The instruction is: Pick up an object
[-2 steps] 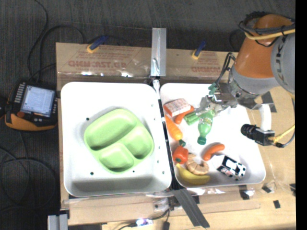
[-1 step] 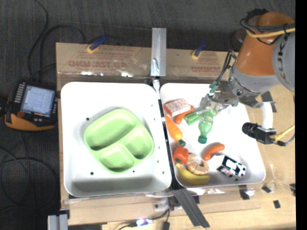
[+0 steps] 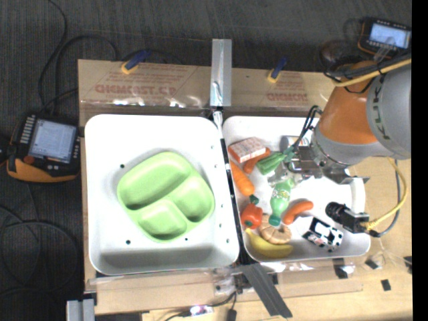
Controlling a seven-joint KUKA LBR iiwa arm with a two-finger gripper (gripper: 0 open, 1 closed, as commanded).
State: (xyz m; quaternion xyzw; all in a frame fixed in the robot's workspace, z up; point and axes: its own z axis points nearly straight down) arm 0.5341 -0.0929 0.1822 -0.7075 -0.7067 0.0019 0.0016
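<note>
The likeliest target looks like the small green plastic bottle, lying in the right white bin just right of frame centre, right under the hand. My guess is it's light, hard and a bit slick, and being round it could roll or squirt out, so pinching it across the middle of the body seems the safest bet.

Around it sits a crowd of toy food: a green leafy piece just above, an orange carrot to its left, a red-orange box further up, a yellow banana below. That clutter could get nudged.

I honestly can't tell how the hand is set. Over at frame left, the other white bin holds a lime green divided tray.
</note>
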